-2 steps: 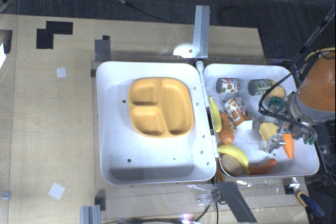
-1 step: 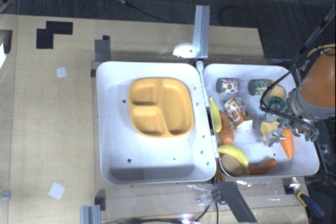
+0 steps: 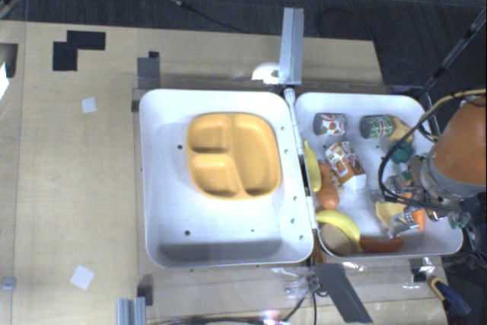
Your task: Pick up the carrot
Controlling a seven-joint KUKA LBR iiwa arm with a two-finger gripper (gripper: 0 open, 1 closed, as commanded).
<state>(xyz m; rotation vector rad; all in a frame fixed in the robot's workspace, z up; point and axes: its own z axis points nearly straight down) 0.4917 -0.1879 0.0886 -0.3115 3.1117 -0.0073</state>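
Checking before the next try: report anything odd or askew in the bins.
Nothing spilled or damaged. The right bin is crowded: two cans lie tipped on their sides, and the carrot is wedged against the divider beside the banana. The yellow tray sits flat.

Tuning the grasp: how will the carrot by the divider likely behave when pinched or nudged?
The carrot looks small, rigid and tapered, so it probably holds shape but may slip toward its thin end. Its rounded body could roll if nudged. It lies packed between the banana and a snack packet, so neighbours will likely shift too.
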